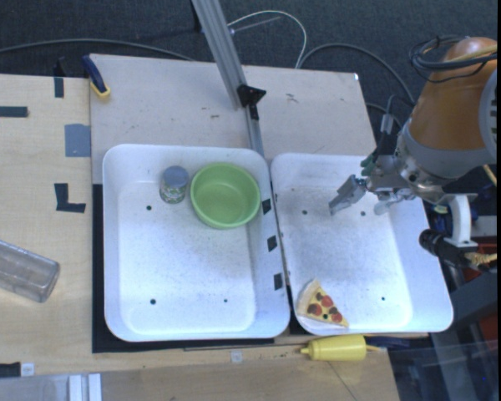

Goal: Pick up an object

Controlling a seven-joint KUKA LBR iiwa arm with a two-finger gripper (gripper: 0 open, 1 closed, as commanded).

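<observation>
Hovering over the right bin near its far edge, the gripper has its jaws spread, holding nothing. Pizza slice lies in that bin's near-left corner.

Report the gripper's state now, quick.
Gripper: open, holding nothing, above the right bin.

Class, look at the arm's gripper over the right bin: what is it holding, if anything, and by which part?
Nothing. The gripper hangs open over the right bin, with no object between its fingers.
</observation>
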